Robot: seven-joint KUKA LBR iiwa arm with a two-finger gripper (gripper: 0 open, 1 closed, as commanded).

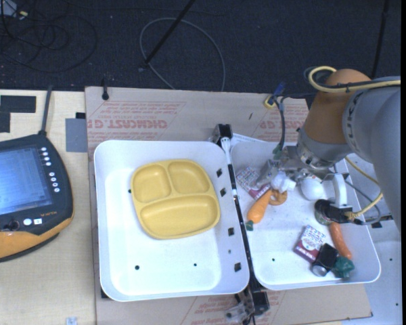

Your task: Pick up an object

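Dark carpet with loose cables fills the top of the frame, and below it a cardboard-covered tabletop [155, 117] carries two white bins side by side. At the far left edge lies an orange-and-grey control tablet [20, 195]. The left bin [115, 263] holds a yellow divided plate [174, 198] in its upper half. The right bin [284, 276] holds the clutter: an orange carrot [259, 207] near the bin's upper left, a white egg-shaped object [312, 187] just right of it, a small red packet [310, 242], another orange carrot [340, 240] and a dark green item [343, 266] toward the lower right corner. The grey arm [372, 131] enters from the right, and its claw [282, 181] hangs low over the upper part of the right bin, just above the first carrot. Whether the claw is gripping anything cannot be told.
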